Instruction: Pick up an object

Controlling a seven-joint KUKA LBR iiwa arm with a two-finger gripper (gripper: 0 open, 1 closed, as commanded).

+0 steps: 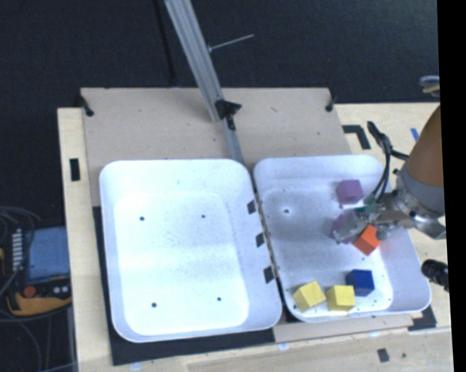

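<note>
Several small blocks lie in the right bin (294,179). A purple block (349,190) sits near the bin's far right, and an orange block (366,240) lies right of its middle. A blue block (361,280) and two yellow blocks (309,295) (342,297) rest along the near wall. My gripper (346,227) reaches in from the right and hangs low over the bin, just below the purple block. The orange block is right against its lower right side. Whether that block is held is unclear from this angle.
The left bin (111,225) stands beside the right one, the two joined by small clips at the shared wall. A slanted metal pole (200,59) rises from the back between the bins. A blue device (47,255) and cables lie off the bench at left.
</note>
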